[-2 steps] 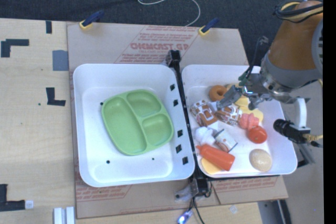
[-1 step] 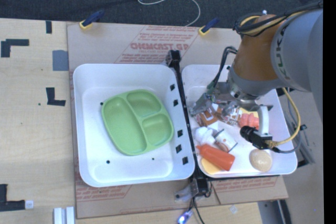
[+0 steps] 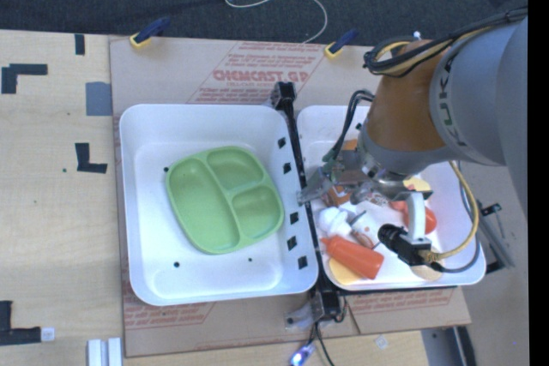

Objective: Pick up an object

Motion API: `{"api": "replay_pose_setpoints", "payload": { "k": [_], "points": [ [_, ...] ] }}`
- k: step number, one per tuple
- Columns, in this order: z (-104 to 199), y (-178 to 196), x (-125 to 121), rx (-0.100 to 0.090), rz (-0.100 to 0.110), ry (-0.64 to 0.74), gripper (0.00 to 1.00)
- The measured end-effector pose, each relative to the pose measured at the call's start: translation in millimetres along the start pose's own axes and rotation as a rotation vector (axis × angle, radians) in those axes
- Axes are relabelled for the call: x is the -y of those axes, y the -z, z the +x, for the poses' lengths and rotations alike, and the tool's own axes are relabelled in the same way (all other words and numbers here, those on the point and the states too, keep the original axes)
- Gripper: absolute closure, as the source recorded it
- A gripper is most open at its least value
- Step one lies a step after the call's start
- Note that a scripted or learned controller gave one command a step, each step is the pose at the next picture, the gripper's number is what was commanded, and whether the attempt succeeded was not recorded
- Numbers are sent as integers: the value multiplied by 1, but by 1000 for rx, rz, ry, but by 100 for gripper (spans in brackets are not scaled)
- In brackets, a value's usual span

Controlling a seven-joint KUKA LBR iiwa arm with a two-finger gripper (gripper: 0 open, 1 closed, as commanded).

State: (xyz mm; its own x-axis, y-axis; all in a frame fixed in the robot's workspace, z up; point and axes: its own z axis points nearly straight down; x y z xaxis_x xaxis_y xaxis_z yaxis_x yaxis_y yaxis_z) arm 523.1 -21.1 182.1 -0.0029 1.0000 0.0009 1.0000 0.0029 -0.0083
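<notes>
Camera view: gripper (image 3: 343, 200) low in right bin (image 3: 463, 274), near divider (image 3: 296, 176); jaw state impossible to tell, wrist hiding it; no grip confirmed. Likely target: orange carrot-like piece (image 3: 353, 256) beside yellow piece (image 3: 341, 273), w/ white piece (image 3: 336, 220) and red piece (image 3: 419, 219) packed close; risk of pinching two at once or nudging clutter aside; cable loop (image 3: 455, 249) could snag. Green divided plate (image 3: 225, 199) in left bin (image 3: 137, 184), well apart.
</notes>
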Motion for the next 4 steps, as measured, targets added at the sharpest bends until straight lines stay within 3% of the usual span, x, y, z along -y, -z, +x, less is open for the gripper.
{"api": "replay_pose_setpoints", "payload": {
  "k": [1, 2, 3, 4],
  "points": [
    [60, 0, 26, -1, 0, 3, 0],
    [119, 119, 40, -1, -13, 7, 0],
    [116, 121, 39, 4, 2, 2, 100],
    [26, 261, 40, 4, -20, -10, 100]
  ]
}}
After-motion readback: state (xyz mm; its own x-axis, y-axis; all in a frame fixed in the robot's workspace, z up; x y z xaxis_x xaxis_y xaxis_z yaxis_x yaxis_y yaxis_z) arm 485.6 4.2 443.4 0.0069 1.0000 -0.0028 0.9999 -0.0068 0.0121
